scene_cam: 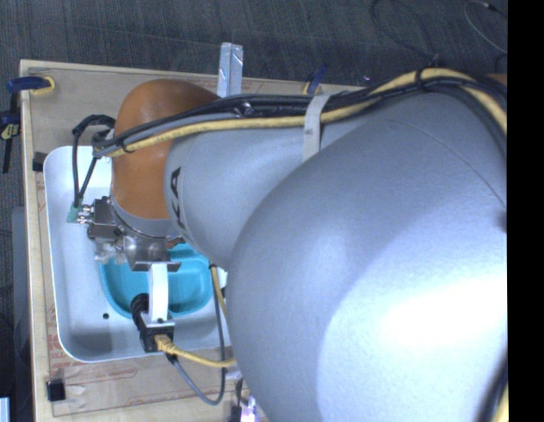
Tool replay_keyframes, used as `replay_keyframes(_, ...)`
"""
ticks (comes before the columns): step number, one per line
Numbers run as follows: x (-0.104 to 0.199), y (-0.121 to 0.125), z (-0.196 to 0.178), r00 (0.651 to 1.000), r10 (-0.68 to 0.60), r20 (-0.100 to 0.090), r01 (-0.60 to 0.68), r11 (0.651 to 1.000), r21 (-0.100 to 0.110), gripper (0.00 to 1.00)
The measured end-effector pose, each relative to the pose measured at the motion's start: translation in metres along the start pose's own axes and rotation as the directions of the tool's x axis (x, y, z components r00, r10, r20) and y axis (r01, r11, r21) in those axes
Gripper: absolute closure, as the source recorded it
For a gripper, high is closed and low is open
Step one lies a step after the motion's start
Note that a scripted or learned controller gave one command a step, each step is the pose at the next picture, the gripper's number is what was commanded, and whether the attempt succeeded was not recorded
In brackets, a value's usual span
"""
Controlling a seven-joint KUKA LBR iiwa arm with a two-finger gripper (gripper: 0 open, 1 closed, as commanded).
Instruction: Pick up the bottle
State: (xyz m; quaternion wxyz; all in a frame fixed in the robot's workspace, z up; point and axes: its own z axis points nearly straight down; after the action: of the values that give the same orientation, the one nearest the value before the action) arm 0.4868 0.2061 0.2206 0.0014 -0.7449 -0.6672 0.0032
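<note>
Arm (pixel 368 262): grey, nearest my camera, covered the bench's (pixel 36 262) right side.
Tool (pixel 135 249): over the white bin (pixel 59 236) by the bench's left edge; I couldn't tell its opening.
Blue object (pixel 188 288): beneath the tool; bottle or not, I couldn't tell.

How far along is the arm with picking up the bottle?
Done: the gripper is positioned over the left bin, above a blue object. In hand: a possible grasp there, but the arm hides whether anything is held, or whether that object is the bottle. Left: a confirmed grip and the lift.
</note>
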Motion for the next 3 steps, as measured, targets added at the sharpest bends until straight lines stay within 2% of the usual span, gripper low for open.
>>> replay_keyframes(1,0.012,-0.013,-0.038,0.999,0.048,-0.001,-0.048,0.999,-0.001,1.0)
replay_keyframes(2,0.01,-0.014,0.032,0.875,0.485,0.002,-0.485,0.875,0.004,1.0)
replay_keyframes(3,-0.017,-0.009,0.129,0.745,0.667,-0.004,-0.667,0.745,0.0,1.0)
